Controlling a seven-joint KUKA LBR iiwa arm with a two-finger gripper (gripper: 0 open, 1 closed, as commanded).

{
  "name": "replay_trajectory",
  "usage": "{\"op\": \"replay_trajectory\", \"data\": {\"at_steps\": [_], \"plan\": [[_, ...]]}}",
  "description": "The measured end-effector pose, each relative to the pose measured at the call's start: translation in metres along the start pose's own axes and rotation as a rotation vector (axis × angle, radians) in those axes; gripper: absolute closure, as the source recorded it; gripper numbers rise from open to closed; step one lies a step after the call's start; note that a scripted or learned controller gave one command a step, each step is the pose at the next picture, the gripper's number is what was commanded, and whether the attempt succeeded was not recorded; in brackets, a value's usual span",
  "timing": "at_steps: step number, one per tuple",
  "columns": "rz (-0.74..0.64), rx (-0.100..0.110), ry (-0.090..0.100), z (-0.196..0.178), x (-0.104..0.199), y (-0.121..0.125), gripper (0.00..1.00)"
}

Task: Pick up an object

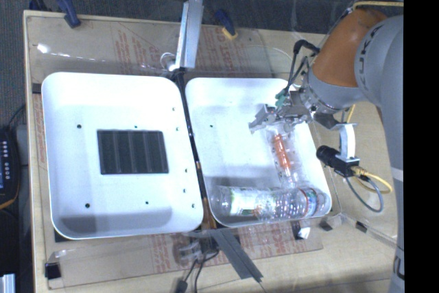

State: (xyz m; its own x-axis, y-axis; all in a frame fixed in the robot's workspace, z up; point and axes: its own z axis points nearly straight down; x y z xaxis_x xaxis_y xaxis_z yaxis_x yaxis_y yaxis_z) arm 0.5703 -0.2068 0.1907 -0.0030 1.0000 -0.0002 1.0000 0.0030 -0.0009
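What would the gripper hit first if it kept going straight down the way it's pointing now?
Probably the small clear packet with orange contents just below the gripper in the right bin, or the bin floor beside it; depth is hard to judge from this slanted view.

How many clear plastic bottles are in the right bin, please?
2: a large bottle lies along the near wall of the right bin; a small bottle with orange contents lies below the gripper.
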Motion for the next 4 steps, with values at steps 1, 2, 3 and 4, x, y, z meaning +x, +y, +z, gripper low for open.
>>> {"op": "replay_trajectory", "data": {"at_steps": [1, 2, 3, 4], "plan": [[-0.081, 0.003, 0.002, 0.0, -0.002, -0.022, 0.0], [-0.109, 0.0, 0.0, 0.017, -0.003, 0.003, 0.0], [-0.185, 0.003, 0.002, 0.01, -0.002, -0.003, 0.0], [-0.189, 0.004, 0.002, 0.0, -0.001, -0.002, 1.0]]}}
